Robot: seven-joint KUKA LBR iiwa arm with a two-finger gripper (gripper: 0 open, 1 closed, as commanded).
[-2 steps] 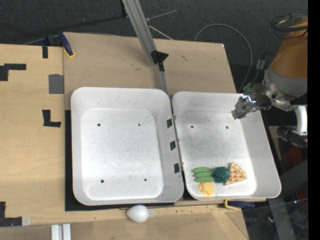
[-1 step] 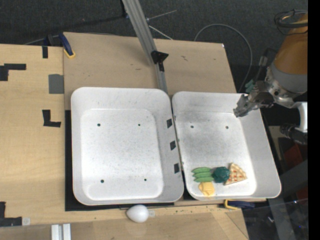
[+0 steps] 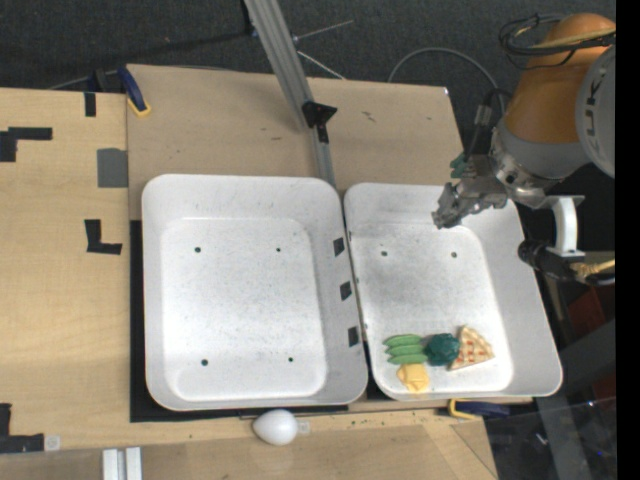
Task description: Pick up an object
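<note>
Two shallow white bins are seen side by side on the bench, the left bin (image 3: 240,193) and the right bin (image 3: 420,268), and their inner rims are almost touching in the middle. The arm (image 3: 555,98) is reached in from the right side of the view, with its orange band placed above the wrist. The gripper (image 3: 452,211) is held over the far right part of the right bin, near its upper rim, and it is pointed down and a little to the left. Whether it is open or closed cannot be told from this slanted view, and no object is seen in it. The objects are gathered at the near edge of the right bin, well apart from the gripper. A green piece (image 3: 404,346) is laid flat there, and a dark teal object (image 3: 441,347) is placed just beside it on the right. A pizza slice toy (image 3: 472,349) is found touching the teal object on its right side, and a small yellow object (image 3: 413,375) is laid just below the green piece. Outside the bins, a white egg-shaped object (image 3: 275,427) is rested on the bench, near the front rim of the left bin. A grey metal bar (image 3: 290,68) is seen running at a slant above the bench toward the gap between the bins.
</note>
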